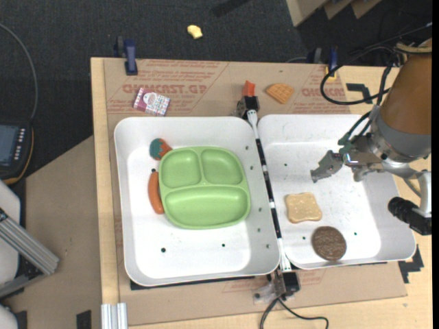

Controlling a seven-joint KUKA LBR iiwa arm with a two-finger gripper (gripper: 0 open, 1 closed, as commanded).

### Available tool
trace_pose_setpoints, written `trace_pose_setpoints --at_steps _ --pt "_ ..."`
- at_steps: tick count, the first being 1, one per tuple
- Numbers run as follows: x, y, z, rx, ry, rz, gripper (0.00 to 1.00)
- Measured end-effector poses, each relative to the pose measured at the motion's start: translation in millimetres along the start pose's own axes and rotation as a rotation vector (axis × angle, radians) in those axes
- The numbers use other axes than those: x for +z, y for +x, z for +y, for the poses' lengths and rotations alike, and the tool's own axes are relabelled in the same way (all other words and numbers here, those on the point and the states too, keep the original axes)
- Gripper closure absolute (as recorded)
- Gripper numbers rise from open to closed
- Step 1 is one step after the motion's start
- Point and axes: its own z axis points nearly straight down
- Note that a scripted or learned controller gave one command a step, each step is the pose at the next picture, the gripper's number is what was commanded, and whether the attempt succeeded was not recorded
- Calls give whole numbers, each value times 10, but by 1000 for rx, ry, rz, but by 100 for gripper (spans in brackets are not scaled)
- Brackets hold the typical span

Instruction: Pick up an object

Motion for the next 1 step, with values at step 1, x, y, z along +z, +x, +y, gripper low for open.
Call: trace_pose_setpoints --at_steps 1 --pt "585 20 114 0 7 1 0"
